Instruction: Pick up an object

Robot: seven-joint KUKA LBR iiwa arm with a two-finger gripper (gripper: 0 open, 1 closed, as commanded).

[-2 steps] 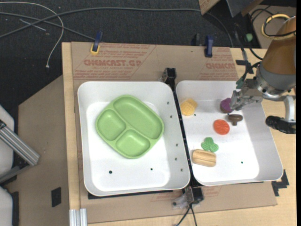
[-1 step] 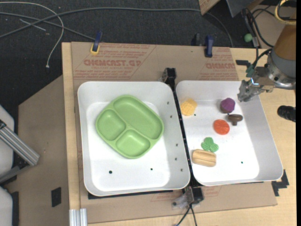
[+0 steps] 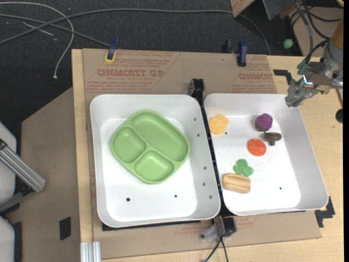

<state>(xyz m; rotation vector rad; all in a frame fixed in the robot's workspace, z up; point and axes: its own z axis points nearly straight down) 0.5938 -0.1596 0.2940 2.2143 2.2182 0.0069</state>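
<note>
jaws first: you can't tell from this view whether they are parted or closed, since the gripper (image 3: 296, 96) is small and blurred where it hangs over the far right corner of the right bin (image 3: 289, 198). nothing shows between them, so treat it as carrying nothing.

your candidates all lie in that right bin. the purple piece (image 3: 264, 121) is nearest the gripper, with a small brown piece (image 3: 272, 137) touching or almost touching its lower side, and the orange-red round piece (image 3: 257, 147) just beside those two. if you go for the purple one, a finger may well land on the brown piece and shove both away, or pinch two things badly and drop them.

the yellow piece (image 3: 218, 124) sits close to the bin's left wall, so a finger could strike the wall there. the green piece (image 3: 243, 167) and the tan bread-like piece (image 3: 236, 183) are touching, which carries the same crowding risk.

further out, the left bin (image 3: 109, 201) holds a green divided tray (image 3: 150, 146), well apart from all this.
</note>
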